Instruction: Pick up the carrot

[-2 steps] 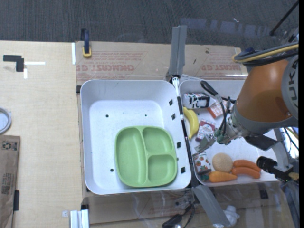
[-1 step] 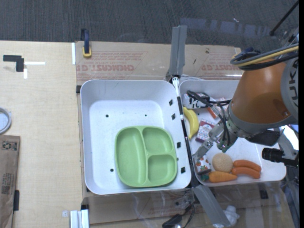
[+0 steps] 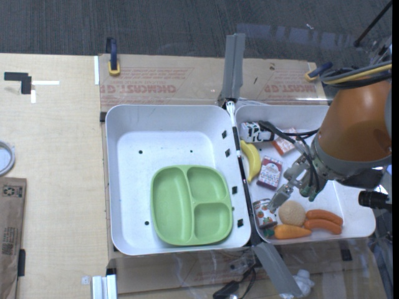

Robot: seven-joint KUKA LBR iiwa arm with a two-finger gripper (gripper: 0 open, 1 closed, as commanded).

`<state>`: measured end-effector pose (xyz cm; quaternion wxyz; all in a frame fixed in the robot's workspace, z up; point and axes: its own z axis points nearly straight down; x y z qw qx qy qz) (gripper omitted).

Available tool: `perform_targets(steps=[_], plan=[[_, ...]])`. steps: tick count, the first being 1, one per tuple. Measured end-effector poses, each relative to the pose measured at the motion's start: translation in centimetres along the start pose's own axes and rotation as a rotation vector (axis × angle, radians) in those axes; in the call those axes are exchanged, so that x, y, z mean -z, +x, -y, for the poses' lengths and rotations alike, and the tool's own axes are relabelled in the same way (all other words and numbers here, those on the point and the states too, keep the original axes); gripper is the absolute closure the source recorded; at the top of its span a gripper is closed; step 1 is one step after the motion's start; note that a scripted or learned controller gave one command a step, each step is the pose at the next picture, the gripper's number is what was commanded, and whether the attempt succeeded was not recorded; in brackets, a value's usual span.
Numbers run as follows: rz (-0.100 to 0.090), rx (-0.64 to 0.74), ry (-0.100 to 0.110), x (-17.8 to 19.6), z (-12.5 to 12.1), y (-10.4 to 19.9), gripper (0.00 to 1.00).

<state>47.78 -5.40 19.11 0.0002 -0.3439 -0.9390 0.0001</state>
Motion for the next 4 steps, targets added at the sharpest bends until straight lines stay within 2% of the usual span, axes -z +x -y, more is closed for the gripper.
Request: perform_targets(steps=[1, 2, 3, 4], plan=[[0.003, 0.335, -0.002, 4.8, 2.9, -2.6, 0.00], [0.001, 0.460, -0.002, -7.1, 4.2, -3.5, 0.00], [0.024, 1.056, -0.004, -9.1, 2.8, -3.3, 0.00], [0.027, 1.052, -0.004, -8.3, 2.8, -3.4, 1.00]])
